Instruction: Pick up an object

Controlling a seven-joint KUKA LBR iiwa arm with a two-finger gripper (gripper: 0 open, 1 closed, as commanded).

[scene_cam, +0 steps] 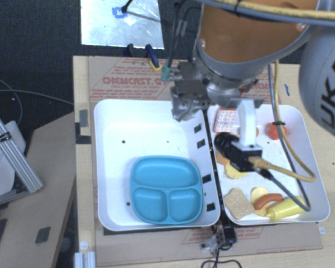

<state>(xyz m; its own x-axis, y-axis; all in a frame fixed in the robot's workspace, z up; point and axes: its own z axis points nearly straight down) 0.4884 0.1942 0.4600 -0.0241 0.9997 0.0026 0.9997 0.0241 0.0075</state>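
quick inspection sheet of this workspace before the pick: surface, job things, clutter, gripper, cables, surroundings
surface: left bin and right bin, both white, side by side on printed cardboard
job's things: blue divided tray in the left bin; toast slice, sausage, yellow piece, red piece and pink-patterned box in the right bin
clutter: nothing seen
grippers: gripper above the far end of the divide between the bins
cables: black wires at the bench's near edge; thin black cable at the left
surroundings: shiny sheet beyond the bench; aluminium frame at the left
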